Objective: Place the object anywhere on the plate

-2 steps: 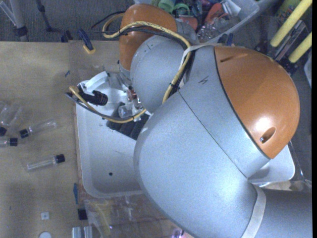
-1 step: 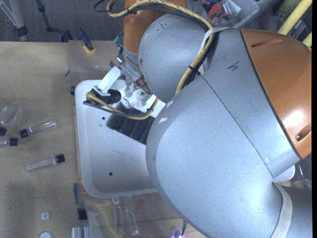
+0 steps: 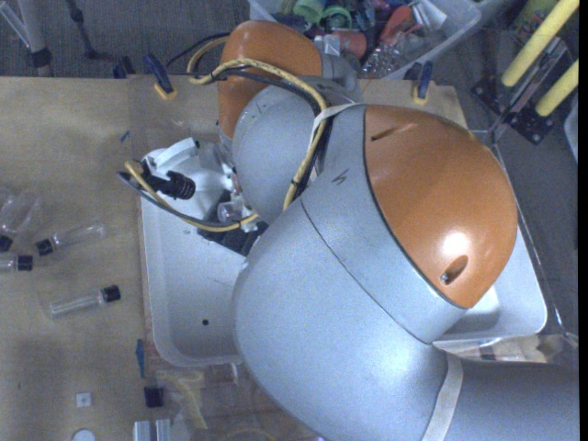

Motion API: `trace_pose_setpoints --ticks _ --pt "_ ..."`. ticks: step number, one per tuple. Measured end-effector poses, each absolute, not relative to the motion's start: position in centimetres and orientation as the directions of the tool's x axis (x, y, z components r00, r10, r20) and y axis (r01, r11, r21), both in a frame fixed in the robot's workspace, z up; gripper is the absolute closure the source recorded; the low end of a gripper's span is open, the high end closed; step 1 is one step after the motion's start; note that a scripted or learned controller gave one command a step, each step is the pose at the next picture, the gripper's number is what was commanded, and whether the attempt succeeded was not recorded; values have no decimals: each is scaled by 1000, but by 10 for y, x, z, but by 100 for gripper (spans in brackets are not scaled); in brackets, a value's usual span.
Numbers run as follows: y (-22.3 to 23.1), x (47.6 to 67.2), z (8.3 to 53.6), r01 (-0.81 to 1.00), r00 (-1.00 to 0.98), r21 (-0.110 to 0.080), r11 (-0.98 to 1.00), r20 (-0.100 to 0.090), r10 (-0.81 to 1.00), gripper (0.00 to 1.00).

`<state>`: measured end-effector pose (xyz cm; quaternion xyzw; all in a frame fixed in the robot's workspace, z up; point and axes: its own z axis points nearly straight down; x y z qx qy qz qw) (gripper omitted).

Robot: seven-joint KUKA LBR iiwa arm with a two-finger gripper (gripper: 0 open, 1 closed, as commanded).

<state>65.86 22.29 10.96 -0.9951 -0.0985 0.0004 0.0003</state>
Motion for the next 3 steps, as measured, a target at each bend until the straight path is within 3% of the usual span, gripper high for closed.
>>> trace_pose_setpoints --ticks 1,2,3 --pt "225 651 194 472 881 0 -881 -2 472 100" --pt "226 650 280 846 532 -2 -532 -3 846 100" --pt "223 640 181 253 967 0 -967 0 253 100"
